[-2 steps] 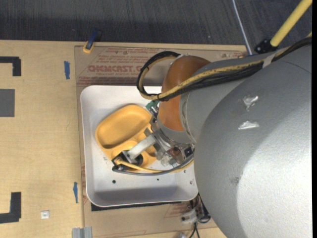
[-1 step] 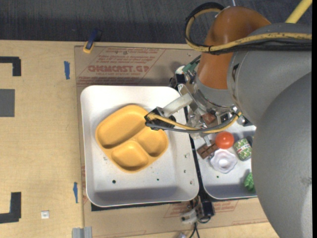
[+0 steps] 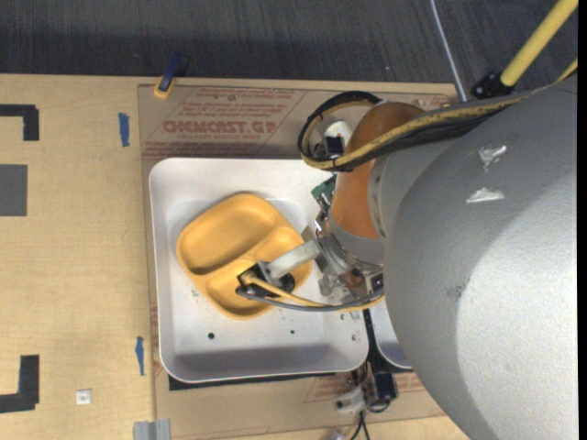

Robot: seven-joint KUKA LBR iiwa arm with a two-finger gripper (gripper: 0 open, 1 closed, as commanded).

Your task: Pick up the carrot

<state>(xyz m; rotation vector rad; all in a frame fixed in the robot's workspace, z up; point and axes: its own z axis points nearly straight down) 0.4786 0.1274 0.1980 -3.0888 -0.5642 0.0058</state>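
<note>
The left white bin [image 3: 170, 246] holds a yellow-orange dish [image 3: 229, 236] with two shallow hollows, lying left of centre. My gripper [image 3: 337, 280] hangs low over the bin's right side, right beside the dish's right edge. The grey arm and its orange band [image 3: 362, 186] cover the bin's right part and whatever lies under the gripper. Nothing can be made out between the fingers from this angle.
A sliver of the right bin [image 3: 393, 351] shows under the arm. The bins rest on printed cardboard [image 3: 220, 122]. A small blue and yellow clip [image 3: 170, 74] lies at the cardboard's far edge. Bare bin floor [image 3: 257, 342] lies in front of the dish.
</note>
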